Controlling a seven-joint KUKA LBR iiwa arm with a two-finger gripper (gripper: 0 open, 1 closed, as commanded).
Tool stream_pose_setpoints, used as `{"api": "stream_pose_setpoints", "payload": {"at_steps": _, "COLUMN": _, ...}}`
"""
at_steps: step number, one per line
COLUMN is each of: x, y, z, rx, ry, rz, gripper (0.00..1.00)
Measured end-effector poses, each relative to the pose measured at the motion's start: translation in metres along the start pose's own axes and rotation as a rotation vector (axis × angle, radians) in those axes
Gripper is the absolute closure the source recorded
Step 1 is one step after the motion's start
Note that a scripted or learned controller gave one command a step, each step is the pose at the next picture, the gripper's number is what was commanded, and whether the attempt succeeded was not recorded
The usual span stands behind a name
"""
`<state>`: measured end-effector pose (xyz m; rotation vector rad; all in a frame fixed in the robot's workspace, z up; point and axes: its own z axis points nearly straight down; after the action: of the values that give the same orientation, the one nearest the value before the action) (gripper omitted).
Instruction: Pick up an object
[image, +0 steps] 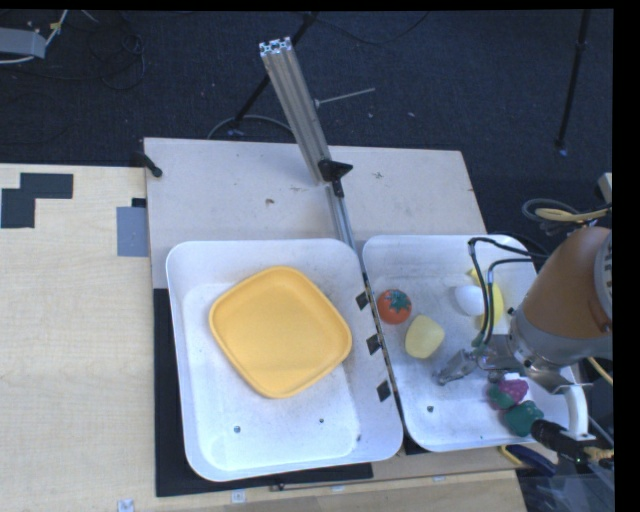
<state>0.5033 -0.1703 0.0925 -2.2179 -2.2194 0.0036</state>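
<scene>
Right bin (420, 425) floor open beside end effector (452, 370).

Dark blue-black carpet floor (430, 70) fills far side, well beyond claw (462, 366), black cables (90, 40) snaking over it. Slanted aluminium extrusion post (297, 100) rises up-left of claw. Pale board (300, 190) lies flat beyond claw, a few dark specks on it. Light wood-grain tabletop (70, 350) spreads far left of claw, black and grey rectangular patches (130, 228) near its far edge. Even, flat lighting, soft shadows.
</scene>
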Motion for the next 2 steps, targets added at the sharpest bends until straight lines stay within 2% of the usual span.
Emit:
{"api": "stream_pose_setpoints", "payload": {"at_steps": 1, "x": -0.001, "y": 0.001, "z": -0.012, "rx": -0.004, "ry": -0.001, "rz": 0.003, "gripper": 1.00}}
{"api": "stream_pose_setpoints", "payload": {"at_steps": 2, "x": -0.004, "y": 0.001, "z": -0.054, "rx": -0.007, "ry": -0.002, "rz": 0.001, "gripper": 1.00}}
